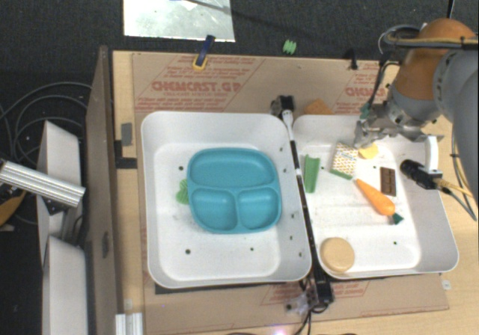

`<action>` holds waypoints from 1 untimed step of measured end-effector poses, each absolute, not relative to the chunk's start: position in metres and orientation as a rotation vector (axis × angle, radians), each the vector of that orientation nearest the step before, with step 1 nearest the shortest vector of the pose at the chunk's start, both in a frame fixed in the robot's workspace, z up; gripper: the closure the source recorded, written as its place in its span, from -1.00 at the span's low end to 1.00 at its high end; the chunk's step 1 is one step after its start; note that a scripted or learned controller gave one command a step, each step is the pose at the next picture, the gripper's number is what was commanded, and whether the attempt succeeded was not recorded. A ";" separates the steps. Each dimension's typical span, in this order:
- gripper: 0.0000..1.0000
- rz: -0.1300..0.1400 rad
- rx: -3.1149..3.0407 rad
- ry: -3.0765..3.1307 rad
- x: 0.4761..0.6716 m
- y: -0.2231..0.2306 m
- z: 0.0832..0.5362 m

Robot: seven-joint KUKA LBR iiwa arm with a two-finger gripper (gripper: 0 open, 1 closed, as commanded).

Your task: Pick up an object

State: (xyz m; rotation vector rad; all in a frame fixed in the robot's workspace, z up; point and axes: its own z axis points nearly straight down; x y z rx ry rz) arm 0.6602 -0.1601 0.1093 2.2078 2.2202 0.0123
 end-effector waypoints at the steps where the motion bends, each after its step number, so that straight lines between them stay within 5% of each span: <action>1: 1.00 0.004 2.216 2.214 0.670 -0.210 0.168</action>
